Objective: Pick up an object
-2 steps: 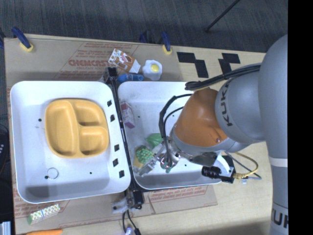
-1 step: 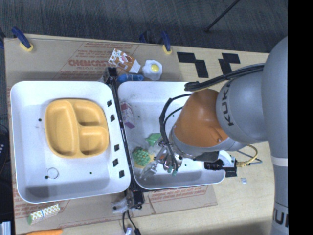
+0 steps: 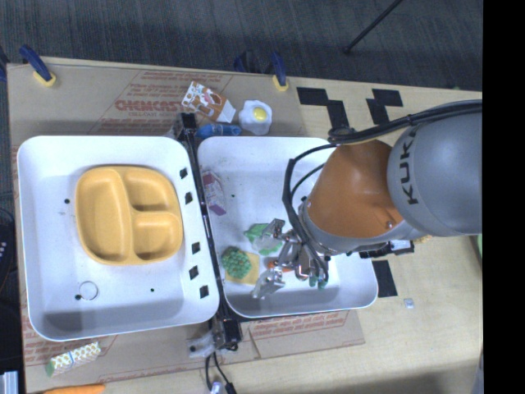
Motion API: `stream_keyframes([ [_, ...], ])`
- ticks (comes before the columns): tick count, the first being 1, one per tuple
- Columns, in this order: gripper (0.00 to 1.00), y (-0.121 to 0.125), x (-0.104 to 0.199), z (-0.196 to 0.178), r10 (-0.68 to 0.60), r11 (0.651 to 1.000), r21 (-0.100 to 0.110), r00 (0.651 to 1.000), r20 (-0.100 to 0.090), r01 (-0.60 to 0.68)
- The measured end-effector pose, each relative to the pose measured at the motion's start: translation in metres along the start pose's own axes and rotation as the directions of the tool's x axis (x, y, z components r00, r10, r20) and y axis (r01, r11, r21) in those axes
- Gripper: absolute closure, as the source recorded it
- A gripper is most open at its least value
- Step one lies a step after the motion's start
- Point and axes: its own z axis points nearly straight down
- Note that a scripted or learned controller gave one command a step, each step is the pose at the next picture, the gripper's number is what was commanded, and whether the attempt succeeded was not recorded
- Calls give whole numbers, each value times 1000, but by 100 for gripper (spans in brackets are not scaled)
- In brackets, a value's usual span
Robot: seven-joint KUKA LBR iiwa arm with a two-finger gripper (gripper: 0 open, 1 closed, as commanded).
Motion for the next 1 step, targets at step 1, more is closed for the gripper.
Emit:
stream_keyframes([
  [1,0,20,-39,34,-224,975,0,975,-1,224],
])
